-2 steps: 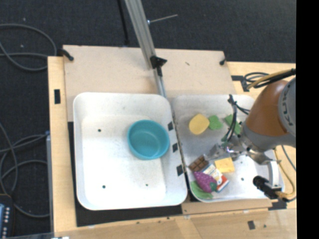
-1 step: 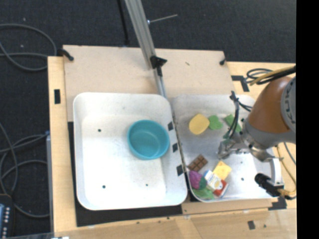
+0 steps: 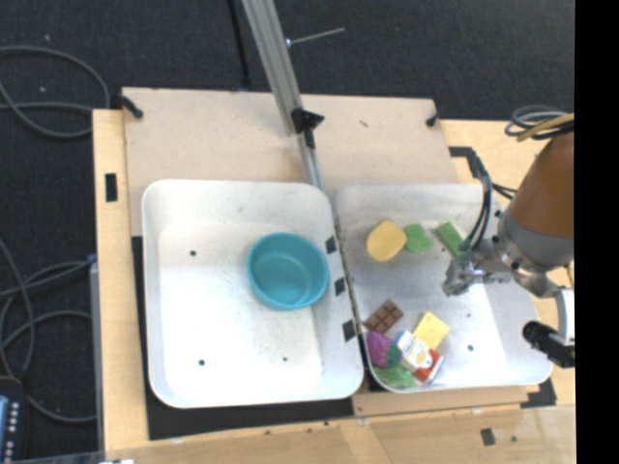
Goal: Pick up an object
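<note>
The counter [image 3: 213, 148], a tan board surface, carries two shallow white plastic bins set side by side, their inner edges touching near its centre. The left white bin [image 3: 193, 356] holds one item: a round teal plastic bowl [image 3: 287, 271], upright, lying toward that bin's right edge and roughly midway between its far and near edges. The right white bin [image 3: 493, 341] holds all remaining items.

The grey arm with the orange band [image 3: 546, 196] enters over the right bin's right edge. Its jaws [image 3: 458, 280] sit low over the bin's middle, a little right of centre. Whether the jaws stand apart or together cannot be told; no item is seen between them.

Items in the right bin, by size:
- A yellow rounded soft block [image 3: 386, 241], near the far edge, left of centre, well to the left of the jaws.
- A light green rounded piece [image 3: 418, 238], touching or just beside the yellow block's right side.
- A dark green oblong piece [image 3: 450, 236], tilted, just beyond the jaws toward the far edge; contact with the jaws cannot be confirmed.
- A yellow square block [image 3: 431, 330], near the near edge, on the near side of the jaws and apart from them.
- A white and red packet-like item [image 3: 420, 356], directly against the yellow square block on its near side.
- A brown chocolate-bar-shaped piece [image 3: 385, 315], near the bin's left edge.
- A purple small piece [image 3: 378, 344] and a green small piece [image 3: 392, 359], clustered at the near left corner, touching each other.
</note>
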Robot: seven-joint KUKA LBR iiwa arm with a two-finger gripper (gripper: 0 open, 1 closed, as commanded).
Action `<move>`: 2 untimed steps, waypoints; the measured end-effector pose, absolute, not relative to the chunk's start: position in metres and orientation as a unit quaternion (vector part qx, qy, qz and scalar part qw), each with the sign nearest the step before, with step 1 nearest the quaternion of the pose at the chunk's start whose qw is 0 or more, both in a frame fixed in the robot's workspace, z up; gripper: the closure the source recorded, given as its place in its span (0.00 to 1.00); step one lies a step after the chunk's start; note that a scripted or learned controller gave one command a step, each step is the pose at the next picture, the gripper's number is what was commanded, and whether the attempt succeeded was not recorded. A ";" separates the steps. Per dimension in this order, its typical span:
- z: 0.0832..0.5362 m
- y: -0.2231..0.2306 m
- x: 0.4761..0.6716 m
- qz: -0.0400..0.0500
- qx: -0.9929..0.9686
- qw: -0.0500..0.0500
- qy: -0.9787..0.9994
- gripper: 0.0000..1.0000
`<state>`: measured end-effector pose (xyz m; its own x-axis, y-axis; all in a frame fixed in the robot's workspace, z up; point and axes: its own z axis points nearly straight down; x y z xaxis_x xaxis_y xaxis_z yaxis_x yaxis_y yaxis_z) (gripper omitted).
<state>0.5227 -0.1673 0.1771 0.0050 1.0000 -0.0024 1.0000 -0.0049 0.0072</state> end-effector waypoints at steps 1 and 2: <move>0.237 -0.161 0.520 0.002 0.706 0.004 0.709 1.00; 0.274 -0.162 0.522 0.002 0.706 0.003 0.709 1.00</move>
